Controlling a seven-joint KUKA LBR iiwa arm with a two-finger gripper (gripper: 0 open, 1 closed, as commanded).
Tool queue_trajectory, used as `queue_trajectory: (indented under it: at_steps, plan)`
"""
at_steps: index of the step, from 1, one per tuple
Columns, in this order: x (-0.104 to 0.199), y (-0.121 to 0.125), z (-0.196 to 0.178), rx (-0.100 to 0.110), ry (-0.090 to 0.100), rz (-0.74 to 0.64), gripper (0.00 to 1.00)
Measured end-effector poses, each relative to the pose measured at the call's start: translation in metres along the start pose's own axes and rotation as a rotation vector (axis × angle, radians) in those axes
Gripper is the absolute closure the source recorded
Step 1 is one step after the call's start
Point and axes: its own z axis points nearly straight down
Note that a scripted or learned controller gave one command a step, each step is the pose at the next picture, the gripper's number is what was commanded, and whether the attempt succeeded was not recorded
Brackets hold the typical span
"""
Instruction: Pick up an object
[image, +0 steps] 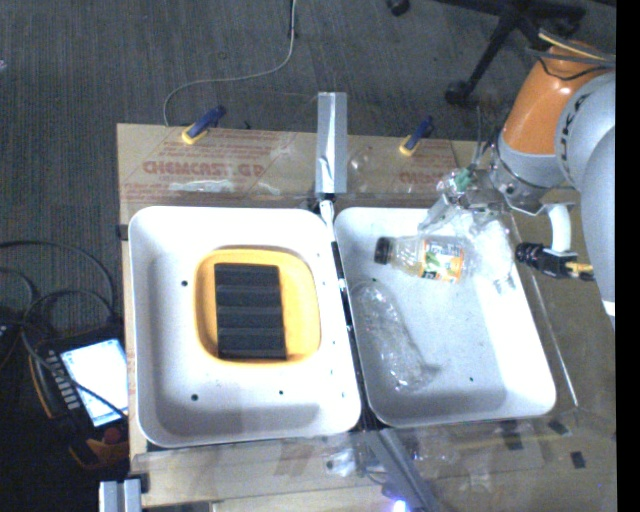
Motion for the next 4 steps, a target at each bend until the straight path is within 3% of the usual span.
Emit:
queue_trajectory:
  at_steps: [1,2,3,4]
  plan:
    - [-0.028,0.004,0.047,-0.022,-0.004,-0.041,0.0]
    - [0.007,-0.042,-0.033,-0.004,0.003,0.032,0.0]
    - [-0.03,-0.066,0.073,-0.004,0.002,0.017,0.0]
    - [-0.036,-0.062,0.073,-0.002,0.009,-0.038,0.0]
